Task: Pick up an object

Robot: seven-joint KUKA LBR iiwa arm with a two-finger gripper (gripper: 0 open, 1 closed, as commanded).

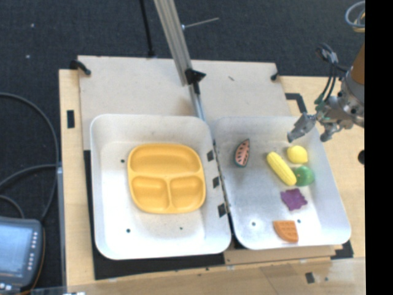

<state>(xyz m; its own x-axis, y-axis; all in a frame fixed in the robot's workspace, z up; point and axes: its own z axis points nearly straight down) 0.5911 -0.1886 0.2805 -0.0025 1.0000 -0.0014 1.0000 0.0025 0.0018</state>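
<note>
The right bin (255, 229) holds several toy foods: a watermelon slice (242, 153), a yellow corn cob (280, 168), a yellow lemon (297, 154), a green piece (304, 176), a purple piece (294, 198) and an orange piece (285, 230). My gripper (314, 129) hovers over the bin's far right corner, just above and right of the lemon. Its fingers stand apart with nothing between them.
The left bin (107, 226) holds a yellow divided tray (166, 177). A slanted metal pole (175, 32) rises from the back of the bench between the bins. Bare bin floor lies between the watermelon slice and the orange piece.
</note>
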